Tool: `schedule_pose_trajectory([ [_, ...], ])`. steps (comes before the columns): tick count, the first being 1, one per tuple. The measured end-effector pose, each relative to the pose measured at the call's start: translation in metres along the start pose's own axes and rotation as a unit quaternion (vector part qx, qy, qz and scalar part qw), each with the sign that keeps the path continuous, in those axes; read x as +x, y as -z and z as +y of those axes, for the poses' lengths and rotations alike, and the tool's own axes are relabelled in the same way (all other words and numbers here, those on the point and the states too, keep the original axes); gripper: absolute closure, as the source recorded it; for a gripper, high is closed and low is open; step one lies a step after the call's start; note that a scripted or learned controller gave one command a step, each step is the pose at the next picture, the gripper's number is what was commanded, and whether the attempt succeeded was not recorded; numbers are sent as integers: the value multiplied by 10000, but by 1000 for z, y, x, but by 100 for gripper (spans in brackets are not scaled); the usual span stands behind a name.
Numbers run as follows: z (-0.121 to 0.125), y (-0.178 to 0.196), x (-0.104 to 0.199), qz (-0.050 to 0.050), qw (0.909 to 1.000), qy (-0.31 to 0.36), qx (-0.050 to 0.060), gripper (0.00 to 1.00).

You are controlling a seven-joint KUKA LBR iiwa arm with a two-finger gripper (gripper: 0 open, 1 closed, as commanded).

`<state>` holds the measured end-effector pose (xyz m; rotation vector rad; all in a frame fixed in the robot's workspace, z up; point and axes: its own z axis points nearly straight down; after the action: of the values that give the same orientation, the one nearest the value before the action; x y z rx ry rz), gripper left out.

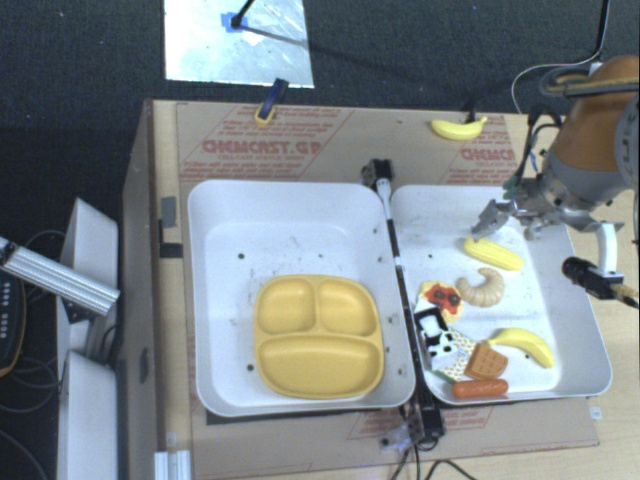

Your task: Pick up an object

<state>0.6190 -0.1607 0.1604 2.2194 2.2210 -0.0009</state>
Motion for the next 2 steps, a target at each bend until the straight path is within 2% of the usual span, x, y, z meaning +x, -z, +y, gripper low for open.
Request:
schedule_pose_trajectory([
  [1,-4,-61,-21,7,10000,0,5,0],
  [2,-2,-49,-21,1,10000,7,-20,100],
])
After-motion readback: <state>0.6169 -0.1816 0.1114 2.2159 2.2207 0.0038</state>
